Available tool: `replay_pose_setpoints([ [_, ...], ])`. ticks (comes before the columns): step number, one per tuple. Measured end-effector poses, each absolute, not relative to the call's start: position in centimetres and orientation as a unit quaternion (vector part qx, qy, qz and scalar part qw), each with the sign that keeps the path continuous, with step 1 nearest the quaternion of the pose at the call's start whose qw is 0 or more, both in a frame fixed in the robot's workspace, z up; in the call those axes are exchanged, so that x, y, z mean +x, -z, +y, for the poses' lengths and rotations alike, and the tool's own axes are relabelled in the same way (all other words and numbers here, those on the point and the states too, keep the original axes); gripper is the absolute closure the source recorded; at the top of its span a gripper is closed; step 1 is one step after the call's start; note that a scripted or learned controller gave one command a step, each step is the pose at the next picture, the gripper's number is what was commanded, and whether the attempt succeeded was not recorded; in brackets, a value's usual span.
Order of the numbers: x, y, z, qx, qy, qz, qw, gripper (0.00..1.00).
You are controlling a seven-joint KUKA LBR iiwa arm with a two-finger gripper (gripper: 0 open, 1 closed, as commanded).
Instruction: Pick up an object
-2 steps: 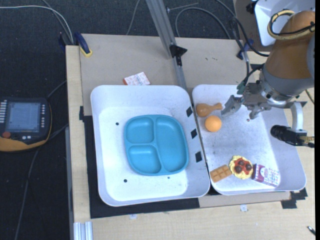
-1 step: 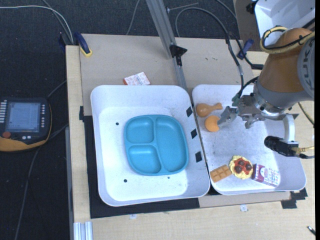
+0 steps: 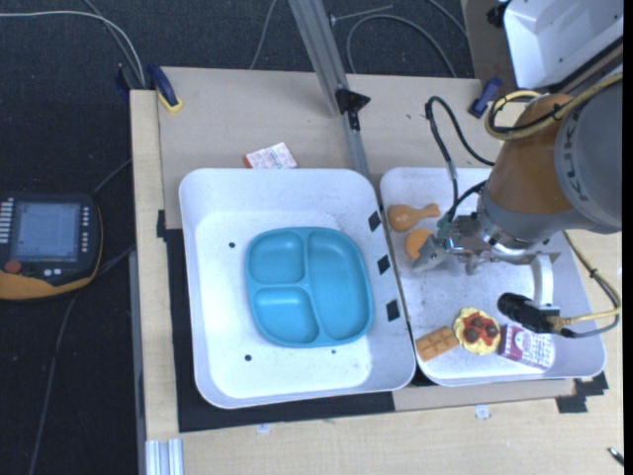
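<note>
Grey with an orange band, the arm (image 3: 554,181) reaches in from the right and rises above the right bin (image 3: 440,300). Its end effector (image 3: 442,250) sits low over that bin's upper left part, just beside a small orange piece (image 3: 419,239); whether it is spread or pressed together cannot be told, and nothing can be seen pinched in it. An orange toy drumstick (image 3: 410,214) lies near the bin's top left corner. Along the bin's lower edge are 3 things: a brown biscuit (image 3: 436,343), touching or almost touching a tart (image 3: 478,331) with red berries, and a pink and white packet (image 3: 528,347). The left bin (image 3: 213,194) holds 1 blue divided plate (image 3: 309,286). On the bench (image 3: 218,107), a red and white wrapper (image 3: 271,156) lies just above the left bin.
</note>
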State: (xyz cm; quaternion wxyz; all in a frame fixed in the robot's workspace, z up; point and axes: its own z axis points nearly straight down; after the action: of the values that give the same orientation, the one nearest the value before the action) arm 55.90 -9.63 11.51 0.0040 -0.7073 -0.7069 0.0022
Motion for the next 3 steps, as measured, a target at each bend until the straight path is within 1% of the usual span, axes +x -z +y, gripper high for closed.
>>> replay_pose_setpoints([
  [1, 56.0, -8.5, -9.6, -0.707, 0.0005, -0.707, 0.001, 0.0],
  [2, 56.2, -9.9, -9.7, -0.708, 0.0019, -0.707, -0.003, 1.0],
  [3, 56.8, -16.3, -9.5, -0.707, 0.0021, -0.708, -0.003, 1.0],
])
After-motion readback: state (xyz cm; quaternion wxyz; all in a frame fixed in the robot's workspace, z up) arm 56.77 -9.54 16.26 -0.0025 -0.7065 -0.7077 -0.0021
